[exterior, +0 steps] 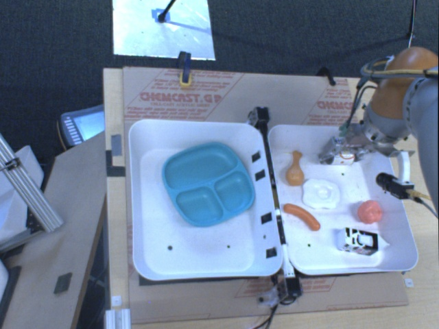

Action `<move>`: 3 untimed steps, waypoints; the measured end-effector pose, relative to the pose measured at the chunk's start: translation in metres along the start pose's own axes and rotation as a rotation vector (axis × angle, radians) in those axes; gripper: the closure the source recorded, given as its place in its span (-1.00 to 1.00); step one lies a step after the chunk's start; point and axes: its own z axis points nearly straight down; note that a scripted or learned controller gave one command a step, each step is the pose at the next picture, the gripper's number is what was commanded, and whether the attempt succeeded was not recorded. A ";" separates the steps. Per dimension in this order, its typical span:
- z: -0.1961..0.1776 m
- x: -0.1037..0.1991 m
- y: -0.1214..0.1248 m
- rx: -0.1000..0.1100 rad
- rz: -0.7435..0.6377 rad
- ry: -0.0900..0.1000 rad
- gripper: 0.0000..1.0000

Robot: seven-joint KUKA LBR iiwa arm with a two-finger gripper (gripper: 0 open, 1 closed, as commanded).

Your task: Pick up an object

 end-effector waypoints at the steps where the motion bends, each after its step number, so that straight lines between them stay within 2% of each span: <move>1: -0.018 -0.002 0.004 -0.013 -0.001 -0.004 1.00; 2: -0.077 -0.006 0.002 0.001 0.003 0.002 1.00; 3: -0.136 -0.005 -0.007 0.025 0.000 0.007 1.00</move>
